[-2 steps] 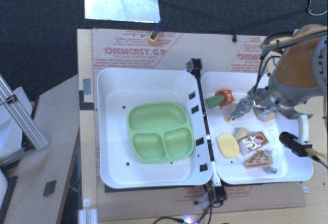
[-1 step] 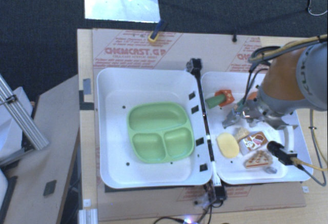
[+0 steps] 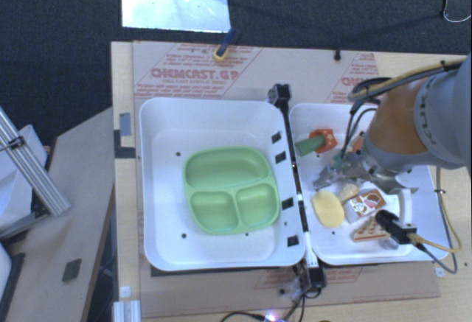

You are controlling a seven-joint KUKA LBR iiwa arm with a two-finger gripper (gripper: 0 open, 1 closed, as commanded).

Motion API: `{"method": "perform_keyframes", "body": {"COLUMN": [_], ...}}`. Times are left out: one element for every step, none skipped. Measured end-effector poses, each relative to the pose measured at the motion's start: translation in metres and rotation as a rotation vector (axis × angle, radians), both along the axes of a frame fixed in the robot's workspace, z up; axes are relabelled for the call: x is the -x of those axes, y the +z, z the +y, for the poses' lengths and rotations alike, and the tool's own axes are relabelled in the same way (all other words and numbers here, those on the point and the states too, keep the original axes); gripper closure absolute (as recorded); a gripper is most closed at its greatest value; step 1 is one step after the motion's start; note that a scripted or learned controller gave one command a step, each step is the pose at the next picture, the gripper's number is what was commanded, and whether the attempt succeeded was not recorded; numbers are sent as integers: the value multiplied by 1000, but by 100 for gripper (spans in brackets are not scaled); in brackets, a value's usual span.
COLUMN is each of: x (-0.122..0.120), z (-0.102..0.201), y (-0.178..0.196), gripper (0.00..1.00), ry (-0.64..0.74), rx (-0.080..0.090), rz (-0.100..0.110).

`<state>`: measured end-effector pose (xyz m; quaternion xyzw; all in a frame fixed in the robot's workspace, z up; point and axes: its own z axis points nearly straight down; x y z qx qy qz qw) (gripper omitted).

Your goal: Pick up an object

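Approach/descend step judged in hand: gripper (image 3: 332, 175) is lowered into right bin (image 3: 318, 116) amid yellow piece (image 3: 327, 208), carrot toy (image 3: 317, 141) & pizza-slice toy (image 3: 369, 228); claw state can't be told, nothing seen held; next, target must be centred betw. tips.

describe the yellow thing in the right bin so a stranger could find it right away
Of the two white bins, take the right bin, the one the grey and orange arm reaches into. Near its front left corner, beside the divider, lies the pale yellow object. It is smooth, rounded and plain, unlike the printed red and white items to its right.
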<state>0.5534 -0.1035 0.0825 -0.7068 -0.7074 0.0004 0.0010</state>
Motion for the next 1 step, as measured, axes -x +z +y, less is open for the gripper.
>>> {"method": "perform_keyframes", "body": {"x": [-1], "z": [0], "y": [13], "gripper": [100], "ry": [0], "rx": [1], "rz": [-5]}}
